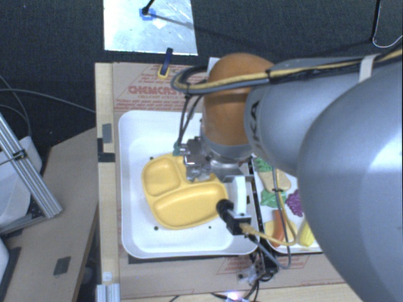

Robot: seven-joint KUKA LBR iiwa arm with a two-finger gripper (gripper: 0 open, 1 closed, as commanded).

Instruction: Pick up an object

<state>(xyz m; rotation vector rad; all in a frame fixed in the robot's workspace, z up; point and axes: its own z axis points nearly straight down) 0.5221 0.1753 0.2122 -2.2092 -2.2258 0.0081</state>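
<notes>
You see the yellow tray (178, 192) lying flat in the left bin (135, 162), not lifted yet, with the hand (204, 163) low at its edge, its grip impossible to tell.

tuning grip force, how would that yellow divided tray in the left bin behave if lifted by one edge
The yellow divided tray looks like moulded plastic, so probably stiff and light. Its glossy surface may slip. Being wide and shallow, it would likely tilt when held by one rim.
</notes>
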